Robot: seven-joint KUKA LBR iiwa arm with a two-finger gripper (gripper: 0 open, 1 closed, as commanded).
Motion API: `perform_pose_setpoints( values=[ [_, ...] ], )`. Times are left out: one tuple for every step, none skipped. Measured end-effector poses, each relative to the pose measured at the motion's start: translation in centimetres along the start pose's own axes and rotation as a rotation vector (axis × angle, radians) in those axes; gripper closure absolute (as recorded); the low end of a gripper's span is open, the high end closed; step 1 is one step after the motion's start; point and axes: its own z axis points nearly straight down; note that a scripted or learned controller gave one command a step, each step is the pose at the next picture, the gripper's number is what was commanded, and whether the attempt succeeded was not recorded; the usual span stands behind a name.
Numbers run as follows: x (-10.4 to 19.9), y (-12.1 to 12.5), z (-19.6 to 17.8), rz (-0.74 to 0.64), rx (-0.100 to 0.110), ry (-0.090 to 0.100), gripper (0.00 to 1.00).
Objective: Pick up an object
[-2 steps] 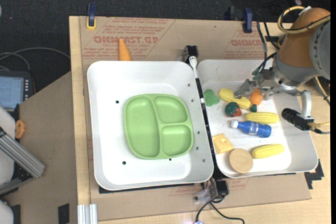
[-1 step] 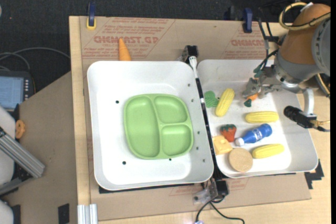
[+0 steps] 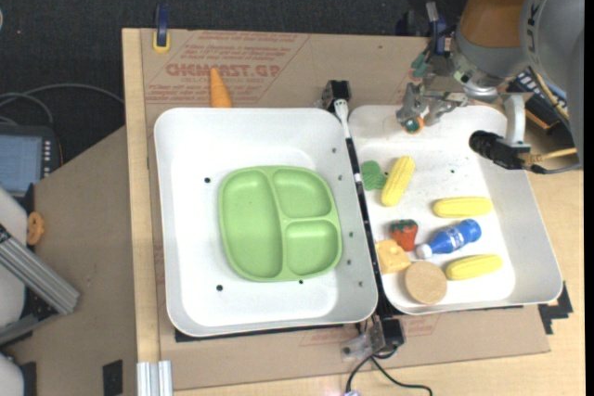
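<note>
The worktop is a tan board carrying two shallow white bins side by side. The left bin holds a green divided plate lying flat near its middle. The right bin holds all the small things, so a thing to pick up must come from here.

The grey arm reaches in from the right, and its hand hangs over the far corner of the right bin, well apart from the main cluster. Whether the hand is spread or pressed together I cannot tell; a small orange-and-teal bit sits at its tip, too small to name.

In the bin lie three yellow corn cobs: one tilted near the divider, one on its side to the right, one nearer the front. A blue bottle lies between the last two. A round tan disc rests at the front edge, touching an orange block, with a red piece just behind.

Judging by this, the approach step is in hand. Next the hand should centre over one item, the nearest cob perhaps, then lower.
</note>
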Motion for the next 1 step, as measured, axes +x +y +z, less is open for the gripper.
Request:
perform_pose_setpoints(
  values=[
    [3.25, -10.41, -3.95, 0.007, 0.013, 0.004, 1.00]
  ],
)
